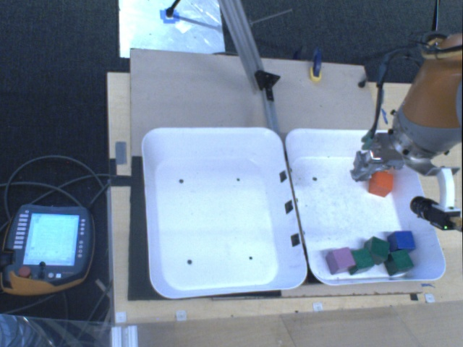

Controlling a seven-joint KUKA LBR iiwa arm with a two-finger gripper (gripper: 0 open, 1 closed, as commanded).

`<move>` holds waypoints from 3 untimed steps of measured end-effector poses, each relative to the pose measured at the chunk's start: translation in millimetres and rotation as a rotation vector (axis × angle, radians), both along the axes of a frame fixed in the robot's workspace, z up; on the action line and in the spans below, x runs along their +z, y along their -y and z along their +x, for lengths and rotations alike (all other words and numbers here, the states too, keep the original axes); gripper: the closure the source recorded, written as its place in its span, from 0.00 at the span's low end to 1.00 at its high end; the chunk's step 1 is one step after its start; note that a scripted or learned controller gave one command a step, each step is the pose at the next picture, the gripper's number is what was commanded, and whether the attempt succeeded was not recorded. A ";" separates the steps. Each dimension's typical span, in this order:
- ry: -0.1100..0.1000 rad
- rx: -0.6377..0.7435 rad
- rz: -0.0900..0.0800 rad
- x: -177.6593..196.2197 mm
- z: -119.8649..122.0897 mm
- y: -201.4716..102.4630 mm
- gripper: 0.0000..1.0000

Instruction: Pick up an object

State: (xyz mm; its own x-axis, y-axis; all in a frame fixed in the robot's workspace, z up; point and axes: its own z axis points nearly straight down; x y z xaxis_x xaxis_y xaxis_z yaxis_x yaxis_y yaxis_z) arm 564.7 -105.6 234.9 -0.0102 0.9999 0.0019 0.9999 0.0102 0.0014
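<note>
Hand [370,166] partly hides orange block [381,184]; grip unclear.

One fixed camera looks down, seemingly slanted, on both bins [217,139].

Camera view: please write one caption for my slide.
Gripper poised beside an orange block in the right bin.

The arm [432,100] is cut off by the right edge, so its upper links are unseen. The gripper [370,166] overlaps the top of an orange block [381,184], hiding whether they touch. In the right bin [318,194], two green blocks [376,255] overlap, their outlines hard to separate.
</note>
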 end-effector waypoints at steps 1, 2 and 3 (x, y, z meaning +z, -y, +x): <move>0.001 0.000 -0.001 -9.6 21.9 -49.4 1.00; 0.001 0.000 0.000 -14.2 31.6 -96.2 1.00; 0.003 0.001 0.001 -3.1 44.9 -152.5 1.00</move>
State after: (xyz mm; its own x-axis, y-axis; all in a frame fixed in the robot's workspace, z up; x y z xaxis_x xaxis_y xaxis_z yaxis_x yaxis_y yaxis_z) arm 609.6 46.9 231.7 -0.0113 0.9999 0.0028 0.9999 0.0113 0.0040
